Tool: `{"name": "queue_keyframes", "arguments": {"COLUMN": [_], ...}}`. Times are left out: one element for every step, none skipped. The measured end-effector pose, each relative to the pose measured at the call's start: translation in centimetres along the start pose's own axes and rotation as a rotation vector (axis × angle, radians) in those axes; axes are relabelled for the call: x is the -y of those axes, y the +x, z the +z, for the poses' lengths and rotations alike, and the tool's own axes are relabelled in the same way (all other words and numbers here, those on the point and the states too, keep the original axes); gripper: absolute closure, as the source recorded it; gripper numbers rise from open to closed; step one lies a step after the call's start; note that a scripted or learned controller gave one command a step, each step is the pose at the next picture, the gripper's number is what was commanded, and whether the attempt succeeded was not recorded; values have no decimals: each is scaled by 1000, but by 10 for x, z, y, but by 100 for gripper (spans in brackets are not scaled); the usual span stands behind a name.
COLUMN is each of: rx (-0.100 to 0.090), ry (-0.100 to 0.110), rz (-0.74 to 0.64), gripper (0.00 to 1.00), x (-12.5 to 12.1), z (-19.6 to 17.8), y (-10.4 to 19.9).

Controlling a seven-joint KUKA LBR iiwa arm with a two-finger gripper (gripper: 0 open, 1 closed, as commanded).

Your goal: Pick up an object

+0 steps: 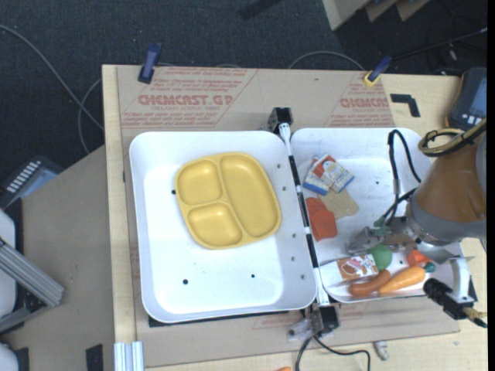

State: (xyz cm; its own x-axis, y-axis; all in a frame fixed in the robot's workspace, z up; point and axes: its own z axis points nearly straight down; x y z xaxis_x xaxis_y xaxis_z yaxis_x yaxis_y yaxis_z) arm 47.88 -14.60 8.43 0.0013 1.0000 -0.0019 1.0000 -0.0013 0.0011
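The arm [452,195] reaches in from the right, wrist bent down over the right bin [363,141]; its gripper [380,239] hangs low among the objects, finger state indiscernible. Two white bins sit on the desk [232,91]. The left bin [155,230] holds one yellow three-compartment tray [227,199]. The right bin holds one carton [328,175], one red block [321,219], one carrot [402,279], one sausage [370,285].

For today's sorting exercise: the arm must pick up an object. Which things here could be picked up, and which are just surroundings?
Could be picked up:
carrot
sausage
red block
small carton
yellow divided plate

Surroundings:
left bin
right bin
cardboard sheet
blue clamp
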Motion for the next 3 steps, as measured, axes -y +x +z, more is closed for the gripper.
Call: {"name": "queue_keyframes", "arguments": {"rx": [1,-2,-1], "ry": [-2,-2,1], "rz": [1,-3,-2], "gripper": [100,100,0], "x": [0,-70,-69], "z": [-10,-88,-87], "y": [0,30,29]}}
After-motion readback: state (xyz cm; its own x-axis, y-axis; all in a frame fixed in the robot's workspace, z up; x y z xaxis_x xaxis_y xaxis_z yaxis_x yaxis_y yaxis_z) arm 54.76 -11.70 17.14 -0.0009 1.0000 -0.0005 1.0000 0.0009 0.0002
